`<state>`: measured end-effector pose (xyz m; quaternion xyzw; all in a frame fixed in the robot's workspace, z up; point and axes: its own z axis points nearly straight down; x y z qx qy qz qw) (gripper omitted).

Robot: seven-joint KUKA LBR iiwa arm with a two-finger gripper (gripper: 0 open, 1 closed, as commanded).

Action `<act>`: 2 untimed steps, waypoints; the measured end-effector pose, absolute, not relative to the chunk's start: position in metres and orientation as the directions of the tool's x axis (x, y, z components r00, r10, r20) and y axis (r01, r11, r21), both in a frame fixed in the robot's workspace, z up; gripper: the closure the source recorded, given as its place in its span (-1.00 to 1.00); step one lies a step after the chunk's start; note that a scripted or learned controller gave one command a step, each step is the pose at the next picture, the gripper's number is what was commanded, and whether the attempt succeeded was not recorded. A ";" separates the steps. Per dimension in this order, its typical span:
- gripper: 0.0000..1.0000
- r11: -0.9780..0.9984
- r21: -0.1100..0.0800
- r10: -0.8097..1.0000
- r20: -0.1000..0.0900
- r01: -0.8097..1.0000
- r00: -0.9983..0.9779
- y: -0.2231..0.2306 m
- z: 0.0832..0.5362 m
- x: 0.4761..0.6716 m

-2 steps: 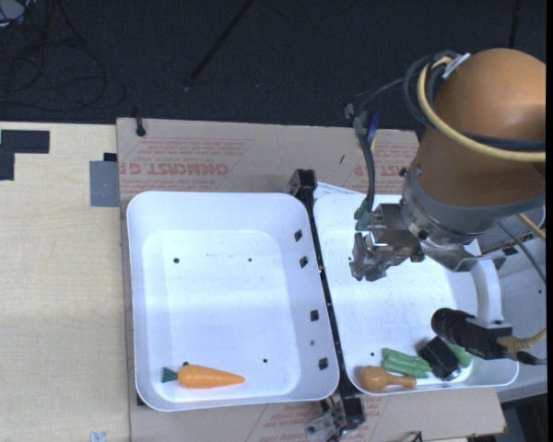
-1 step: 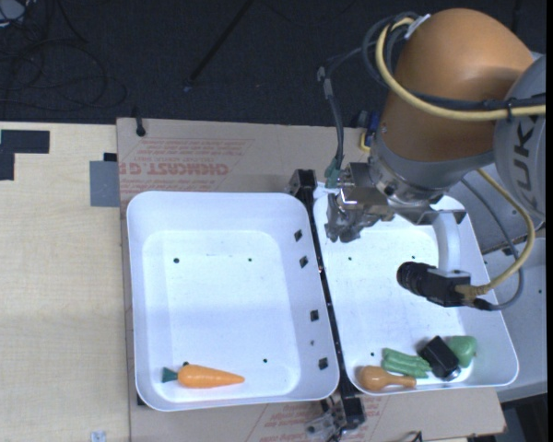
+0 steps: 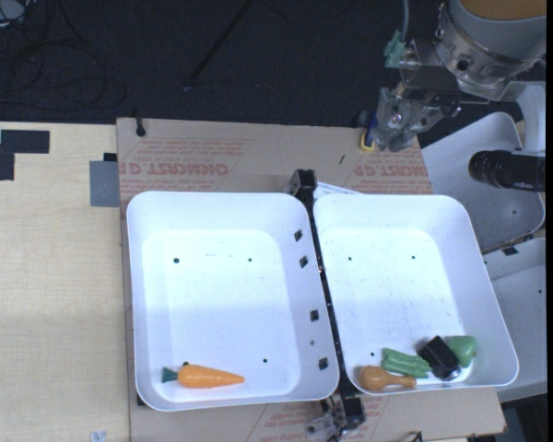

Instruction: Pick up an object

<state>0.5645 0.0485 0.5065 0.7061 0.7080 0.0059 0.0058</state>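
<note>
While the pincer [image 3: 398, 127] hangs above the bins (we cannot tell its opening), we judge the carrot [image 3: 209, 376] light, stiff, best gripped mid-body.

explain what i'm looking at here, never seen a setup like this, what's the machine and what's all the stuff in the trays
This is a single camera looking down at a slant on a bench. The grey machine at top right is a robot arm; its gripper hangs above the bench behind the trays, with nothing visibly held. Two shallow white trays sit side by side. The left tray has a toy carrot near its front edge. The right tray has a cluster in its front corner: a tan pear-shaped toy, a green bean-like toy, a black block and a green piece.
</note>
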 end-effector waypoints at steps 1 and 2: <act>1.00 -0.005 -0.019 1.000 -0.002 1.000 0.005 0.010 0.375 0.497; 1.00 0.003 0.001 1.000 0.000 1.000 -0.003 0.038 0.408 0.535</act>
